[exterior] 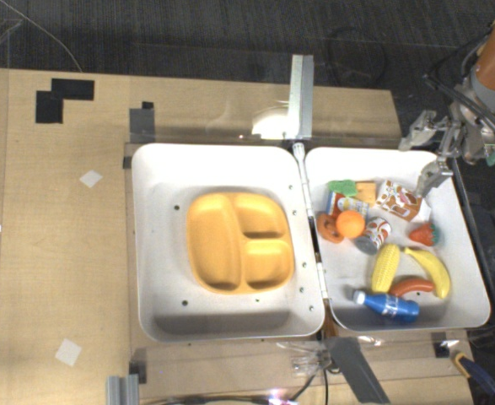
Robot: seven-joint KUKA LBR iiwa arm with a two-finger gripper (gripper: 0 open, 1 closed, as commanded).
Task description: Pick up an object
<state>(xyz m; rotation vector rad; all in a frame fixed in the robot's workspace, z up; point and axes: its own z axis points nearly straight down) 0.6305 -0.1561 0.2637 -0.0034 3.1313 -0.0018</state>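
Note:
The right bin (475,298) holds several toy items: a green packet (341,188), an orange ball (349,224), a red-and-white snack packet (396,199), a corn cob (385,267), a banana (429,268), a blue bottle (388,305), a small can (372,236) and a red piece (422,234). My gripper (426,154) hangs over the bin's far right corner, just right of the snack packet. It is open and nothing sits between its fingers. The grey arm with its orange band (493,57) comes in from the upper right.
The left bin (158,310) holds a yellow divided tray (239,241). A metal post (301,99) stands behind the seam between the bins. The wooden bench (53,226) spreads out to the left, with black marks at its far edge.

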